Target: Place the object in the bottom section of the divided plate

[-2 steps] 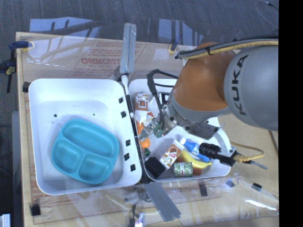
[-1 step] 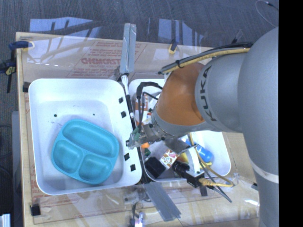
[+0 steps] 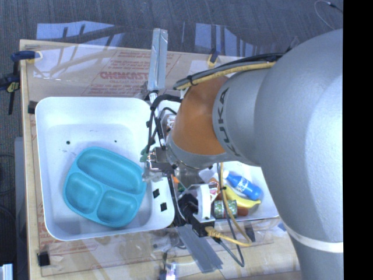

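The plate (image 3: 104,186) is light blue plastic with rounded corners, split into three sections: one long section along its upper side and two smaller ones along its lower side. It lies flat in the left bin, turned at a slant, toward the bin's lower half. All three sections look bare. Its right edge sits just left of the wrist. Which object is meant for it cannot be told.
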{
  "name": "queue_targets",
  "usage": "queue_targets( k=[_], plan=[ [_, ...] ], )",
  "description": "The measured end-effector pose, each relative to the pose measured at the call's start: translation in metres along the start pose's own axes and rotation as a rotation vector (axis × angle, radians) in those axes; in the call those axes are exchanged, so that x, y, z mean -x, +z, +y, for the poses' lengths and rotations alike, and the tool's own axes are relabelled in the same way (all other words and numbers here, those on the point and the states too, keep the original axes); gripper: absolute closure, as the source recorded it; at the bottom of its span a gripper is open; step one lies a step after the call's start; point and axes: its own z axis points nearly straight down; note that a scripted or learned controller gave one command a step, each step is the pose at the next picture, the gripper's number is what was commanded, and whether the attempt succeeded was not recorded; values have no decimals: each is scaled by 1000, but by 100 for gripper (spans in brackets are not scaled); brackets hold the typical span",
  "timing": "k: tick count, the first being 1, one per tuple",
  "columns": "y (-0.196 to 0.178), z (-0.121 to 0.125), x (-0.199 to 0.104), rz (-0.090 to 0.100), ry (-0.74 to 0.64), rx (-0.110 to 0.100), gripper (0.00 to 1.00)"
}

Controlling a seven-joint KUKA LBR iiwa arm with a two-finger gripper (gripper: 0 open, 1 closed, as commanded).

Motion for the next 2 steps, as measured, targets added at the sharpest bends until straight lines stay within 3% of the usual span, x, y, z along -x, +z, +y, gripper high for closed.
queue_targets(
  k=[1,2],
  plan=[
    [69,-5,-107,-1,-3,-5,100],
    [98,-4,-129,4,53,1,100]
  ],
)
